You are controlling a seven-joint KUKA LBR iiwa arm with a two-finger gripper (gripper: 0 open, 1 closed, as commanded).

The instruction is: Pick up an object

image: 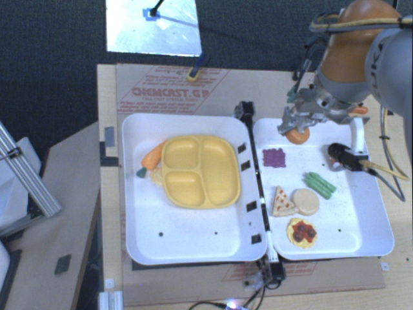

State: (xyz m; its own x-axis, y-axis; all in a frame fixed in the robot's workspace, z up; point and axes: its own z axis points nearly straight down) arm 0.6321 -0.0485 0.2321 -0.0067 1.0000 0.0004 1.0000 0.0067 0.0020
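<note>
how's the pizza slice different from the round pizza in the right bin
The pizza slice is a triangle; the round pizza is a full disc. The pizza slice shows small red dots on pale topping; the round pizza carries larger red blobs on yellow. The pizza slice lies nearer the bin divider, the round pizza nearer the front rim. Both lie flat in the right bin.

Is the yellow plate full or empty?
Empty. All three sections of the plate show bare yellow. The carrot lies beside it in the left bin, not on it.
</note>
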